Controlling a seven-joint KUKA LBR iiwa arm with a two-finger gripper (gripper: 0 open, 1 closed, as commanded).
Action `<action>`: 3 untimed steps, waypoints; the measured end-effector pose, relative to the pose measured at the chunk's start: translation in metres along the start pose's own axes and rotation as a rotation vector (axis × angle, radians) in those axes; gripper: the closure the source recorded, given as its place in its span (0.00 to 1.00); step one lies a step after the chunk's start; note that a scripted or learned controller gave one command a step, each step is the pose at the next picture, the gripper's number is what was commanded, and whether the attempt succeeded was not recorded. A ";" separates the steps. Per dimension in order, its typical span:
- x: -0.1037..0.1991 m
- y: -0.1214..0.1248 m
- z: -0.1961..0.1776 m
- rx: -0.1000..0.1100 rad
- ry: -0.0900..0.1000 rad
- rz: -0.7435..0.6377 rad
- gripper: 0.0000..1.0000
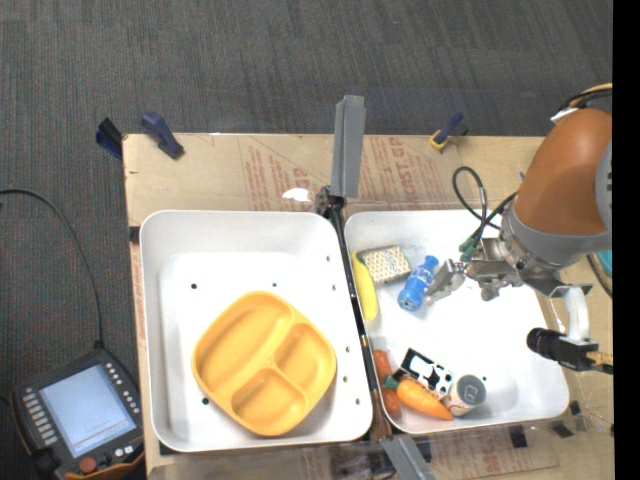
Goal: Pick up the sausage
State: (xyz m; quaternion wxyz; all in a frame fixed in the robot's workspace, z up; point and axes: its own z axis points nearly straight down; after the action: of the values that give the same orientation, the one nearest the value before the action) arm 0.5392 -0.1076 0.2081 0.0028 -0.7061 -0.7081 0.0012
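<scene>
- Claw (447,280) is hanging just beside the bottle (417,284) in the right bin (520,318); you cannot tell whether it is open or closed
- Sausage (382,365) is lying against that bin's left wall, near the carrot (424,400), well apart from the claw
- You are risking a catch on the wall, or a grab of the carrot instead
- Sausage's long axis is running along the wall, front to back

Dark grey carpet (200,58) — cardboard-topped bench (240,168)
</scene>
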 end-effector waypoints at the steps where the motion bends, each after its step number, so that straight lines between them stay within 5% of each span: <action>1: -0.049 0.027 0.122 -0.001 0.001 0.453 0.00; 2: -0.049 0.026 0.114 0.003 0.003 0.455 1.00; 3: -0.063 0.045 0.040 -0.002 0.000 0.720 1.00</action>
State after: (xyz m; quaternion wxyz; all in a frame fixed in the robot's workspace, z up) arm 0.5838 -0.1704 0.1675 0.0015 -0.9102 -0.4141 0.0017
